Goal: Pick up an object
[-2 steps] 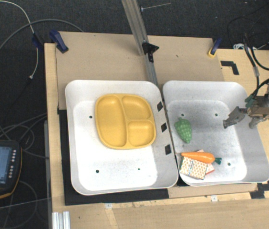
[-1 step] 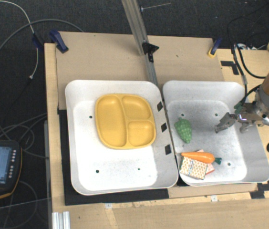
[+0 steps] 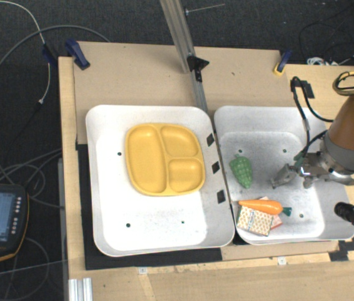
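Observation:
In the right bin point(image 3: 271, 121) lie a green bumpy vegetable toy point(image 3: 242, 170), an orange carrot point(image 3: 262, 206) and a small patterned packet point(image 3: 255, 221) tucked under the carrot at the front edge. My gripper point(image 3: 282, 177) hovers low over the bin's middle, to the right of the green toy and above the carrot in the view. It touches none of them. The grey arm with its orange band point(image 3: 353, 127) comes in from the right.
The left bin point(image 3: 105, 193) bears a yellow three-compartment plate point(image 3: 164, 158). A metal pole point(image 3: 183, 36) slants down to the gap between the bins. Black cables point(image 3: 302, 102) hang beside the arm. Bare white floor lies in the right bin's far half.

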Controlling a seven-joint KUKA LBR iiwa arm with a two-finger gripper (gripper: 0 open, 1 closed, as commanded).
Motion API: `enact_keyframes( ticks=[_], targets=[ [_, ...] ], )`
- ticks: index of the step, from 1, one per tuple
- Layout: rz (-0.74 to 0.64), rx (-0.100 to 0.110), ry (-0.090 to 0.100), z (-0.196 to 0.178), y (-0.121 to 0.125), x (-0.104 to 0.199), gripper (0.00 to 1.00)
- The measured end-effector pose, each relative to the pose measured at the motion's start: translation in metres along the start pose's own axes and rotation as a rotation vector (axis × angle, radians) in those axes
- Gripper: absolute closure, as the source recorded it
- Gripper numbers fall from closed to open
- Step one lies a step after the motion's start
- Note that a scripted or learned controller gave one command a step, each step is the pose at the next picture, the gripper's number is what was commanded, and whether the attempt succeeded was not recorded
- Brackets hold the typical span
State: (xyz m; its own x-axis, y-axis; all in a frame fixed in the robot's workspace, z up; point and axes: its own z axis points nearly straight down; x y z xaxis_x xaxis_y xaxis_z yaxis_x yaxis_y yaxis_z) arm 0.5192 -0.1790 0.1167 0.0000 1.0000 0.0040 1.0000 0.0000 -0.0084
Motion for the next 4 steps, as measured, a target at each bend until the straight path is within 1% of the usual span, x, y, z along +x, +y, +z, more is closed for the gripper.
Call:
enact_keyframes(
  ticks=[1,2,3,4],
  targets=[
    [-0.001,-0.01,-0.003,-0.015,0.003,0.0,1.0],
    [-0.002,-0.014,-0.006,-0.059,0.008,-0.003,1.0],
    [-0.001,-0.017,-0.007,-0.121,0.006,-0.01,1.0],
    [-0.001,-0.013,-0.006,-0.142,0.007,-0.01,1.0]
  ],
)
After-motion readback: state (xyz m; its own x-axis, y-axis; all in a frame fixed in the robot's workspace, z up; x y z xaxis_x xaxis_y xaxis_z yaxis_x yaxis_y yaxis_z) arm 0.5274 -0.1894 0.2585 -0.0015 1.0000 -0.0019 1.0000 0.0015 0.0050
